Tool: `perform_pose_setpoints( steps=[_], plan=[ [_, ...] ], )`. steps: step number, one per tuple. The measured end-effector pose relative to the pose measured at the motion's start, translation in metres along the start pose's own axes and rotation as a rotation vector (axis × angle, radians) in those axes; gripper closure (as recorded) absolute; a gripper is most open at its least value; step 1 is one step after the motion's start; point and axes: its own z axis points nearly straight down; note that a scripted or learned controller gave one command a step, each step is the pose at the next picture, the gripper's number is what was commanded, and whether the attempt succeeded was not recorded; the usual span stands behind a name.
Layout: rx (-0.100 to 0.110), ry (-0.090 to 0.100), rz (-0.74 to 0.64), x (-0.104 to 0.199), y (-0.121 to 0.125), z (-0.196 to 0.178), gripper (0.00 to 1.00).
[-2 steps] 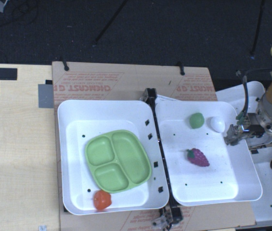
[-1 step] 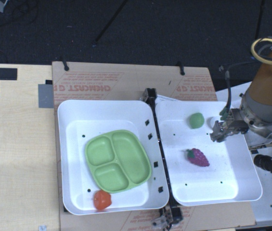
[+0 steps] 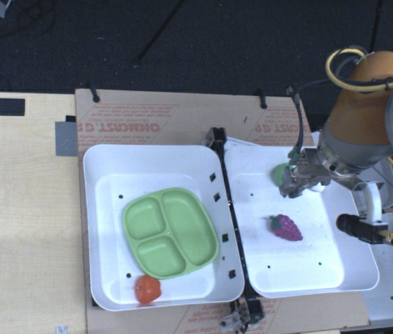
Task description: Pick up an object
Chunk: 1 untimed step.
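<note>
My gripper (image 3: 292, 186) hangs low over the right-hand shallow white plastic bin (image 3: 335, 273), toward that bin's eleven o'clock corner; whether it is parted or closed, I cannot tell from this slant. At its ten o'clock, touching or just behind the dark metal of my wrist, sits a small rounded green object (image 3: 279, 173), partly hidden, so I cannot say what it is or whether I have any grip on it. At my five o'clock, near but apart, a small purple bunch of toy grapes with a green stalk end (image 3: 286, 227) lies on the bin floor, close to the bin's middle. Behind me, at two o'clock, my grey arm with its orange band (image 3: 363, 110) rises out of the view's right side. Across the black divider, at my eight o'clock, the left-hand white bin (image 3: 106, 179) holds a light green plastic plate with three compartments (image 3: 171, 232), and just beside that plate's seven o'clock edge rests a small orange-red rounded toy (image 3: 148, 289).
</note>
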Motion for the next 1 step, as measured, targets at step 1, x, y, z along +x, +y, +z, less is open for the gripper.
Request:
perform_pose_setpoints(
  steps=[1],
  plan=[
    [0.000,0.001,-0.001,0.0442,0.0141,-0.0027,1.00]
  ],
)
